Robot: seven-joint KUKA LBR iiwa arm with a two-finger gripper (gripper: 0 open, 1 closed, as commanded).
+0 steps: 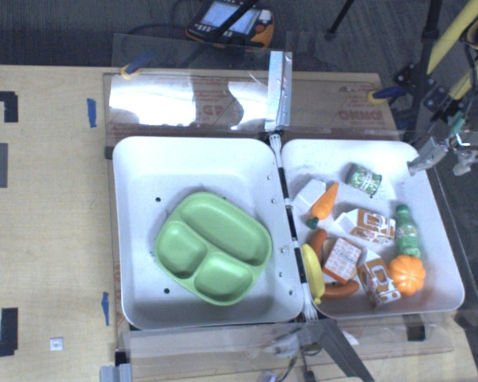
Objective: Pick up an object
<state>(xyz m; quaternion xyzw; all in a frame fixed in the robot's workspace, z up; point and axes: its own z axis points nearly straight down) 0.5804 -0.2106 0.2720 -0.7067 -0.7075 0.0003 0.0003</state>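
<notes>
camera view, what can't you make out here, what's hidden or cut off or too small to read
1. End effector: at the camera view's right edge, small and blurred among cables; its grip state cannot be judged.
2. Sausage: partly covered by the cartons lying on it.
3. Carton labels: print too small to read.
4. Can: label blurred.
5. Handheld controller beyond the bench: screen too small to read.
</notes>
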